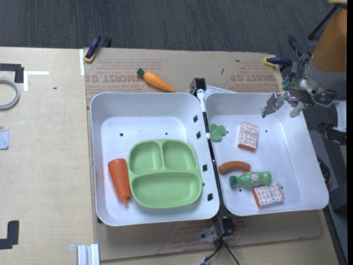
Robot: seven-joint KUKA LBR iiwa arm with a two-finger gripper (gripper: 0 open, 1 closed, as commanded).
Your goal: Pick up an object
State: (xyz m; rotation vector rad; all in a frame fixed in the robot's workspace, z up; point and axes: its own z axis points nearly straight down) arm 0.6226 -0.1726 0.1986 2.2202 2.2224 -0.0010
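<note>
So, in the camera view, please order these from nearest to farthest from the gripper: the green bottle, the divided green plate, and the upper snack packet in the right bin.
1. Upper snack packet, right bin, just below-left of the gripper.
2. Green bottle, right bin, lower down.
3. Divided green plate, left bin, farthest.

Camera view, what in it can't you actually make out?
- Gripper, above the right bin's far rim: too small and blurred to show its state.
- Arm's upper part: cut off by the top right edge.
- Print on the two red-and-white packets: too small to read.
- Green bottle's label: blurred.
- Ring: cut by the left edge.
</note>
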